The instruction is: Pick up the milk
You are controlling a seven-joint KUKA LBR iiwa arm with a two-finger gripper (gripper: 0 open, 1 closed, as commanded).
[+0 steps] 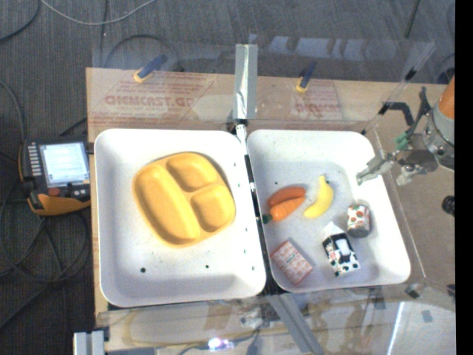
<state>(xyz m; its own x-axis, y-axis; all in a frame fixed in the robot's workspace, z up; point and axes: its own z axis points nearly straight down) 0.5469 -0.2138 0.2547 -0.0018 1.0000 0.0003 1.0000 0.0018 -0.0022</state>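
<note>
Milk (340,254) low in right bin, apart from pincer (384,165).

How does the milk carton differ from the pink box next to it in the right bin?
The milk carton is white with black patches; the pink box is pinkish red. The carton looks blocky and taller, while the box lies flat and thin. The carton sits nearer the gripper. Both lie at a slant near the right bin's front edge.

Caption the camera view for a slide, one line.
Gripper poised at right bin's edge; milk lies near strawberry carton, banana and carrot.
</note>
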